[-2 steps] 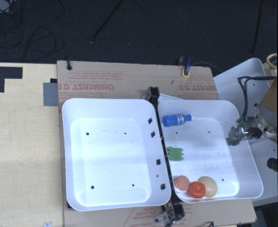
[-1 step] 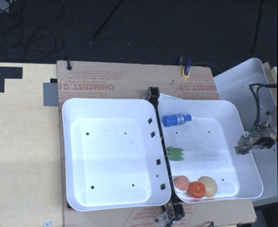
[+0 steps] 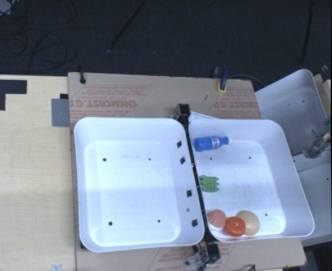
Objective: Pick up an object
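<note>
Blue bottle lying on its side near the top of the right bin, green thing mid-left, pinkish piece, red cap and tan ball bunched at the bottom edge, left bin beside it

Even overhead light, moderately bright. Left bin floor glares white along its near half. Floor beyond the bench dark, underexposed. Soft focus, slight grain; shadows faint.

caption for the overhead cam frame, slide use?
Right bin holds a blue bottle, green toy and three round pieces; left bin alongside.
</note>
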Robot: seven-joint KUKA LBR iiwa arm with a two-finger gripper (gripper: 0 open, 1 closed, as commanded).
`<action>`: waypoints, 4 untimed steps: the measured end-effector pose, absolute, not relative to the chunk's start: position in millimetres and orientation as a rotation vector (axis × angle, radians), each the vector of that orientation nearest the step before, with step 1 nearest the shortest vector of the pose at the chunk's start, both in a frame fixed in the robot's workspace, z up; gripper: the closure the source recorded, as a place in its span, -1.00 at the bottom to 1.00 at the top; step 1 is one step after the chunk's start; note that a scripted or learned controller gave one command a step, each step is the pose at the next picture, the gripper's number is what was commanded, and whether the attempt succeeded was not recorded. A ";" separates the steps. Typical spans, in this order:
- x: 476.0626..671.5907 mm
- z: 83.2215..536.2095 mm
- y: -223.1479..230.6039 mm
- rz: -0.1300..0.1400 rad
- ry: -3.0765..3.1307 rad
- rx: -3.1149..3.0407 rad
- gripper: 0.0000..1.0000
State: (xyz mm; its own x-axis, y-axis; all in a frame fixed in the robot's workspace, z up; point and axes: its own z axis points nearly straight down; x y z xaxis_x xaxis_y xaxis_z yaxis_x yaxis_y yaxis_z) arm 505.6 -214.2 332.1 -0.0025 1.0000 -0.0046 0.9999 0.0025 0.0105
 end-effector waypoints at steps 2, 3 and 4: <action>474.8 241.2 -213.2 -0.003 2.223 2.225 1.00; 475.0 206.7 -212.4 -0.004 2.225 2.226 1.00; 499.4 297.7 -213.8 0.005 2.219 2.213 1.00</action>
State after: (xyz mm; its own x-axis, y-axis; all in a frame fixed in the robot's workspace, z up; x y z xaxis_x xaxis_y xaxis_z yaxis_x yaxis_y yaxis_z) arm 499.4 -213.8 297.7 -0.0026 1.0000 -0.0031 1.0000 0.0027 0.0073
